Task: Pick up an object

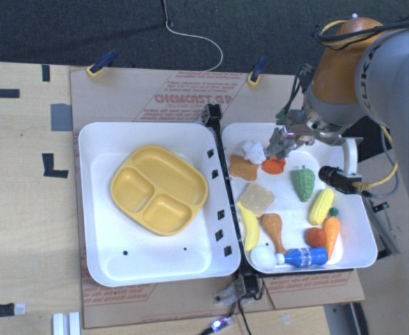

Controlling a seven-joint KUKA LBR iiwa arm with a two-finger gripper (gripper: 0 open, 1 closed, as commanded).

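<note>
At the right bin's [361,218] near edge lie a blue bottle [306,257] and drumstick [273,231], crowded. Toward its far edge the end effector [280,145] hangs over a small red piece [273,165]; whether it is spread I cannot tell. Descend straight, avoiding the white lump [252,150] alongside.

Two white bins [93,187] sit side by side; the left holds one yellow tray [159,188]; the right holds one banana [249,225], one corn cob [321,206], one carrot [331,234], one green strawberry-shaped piece [303,183], one drumstick [273,230], one bread slice [257,199], one brown piece [243,167], one blue bottle [303,257], one white egg [262,257].
</note>
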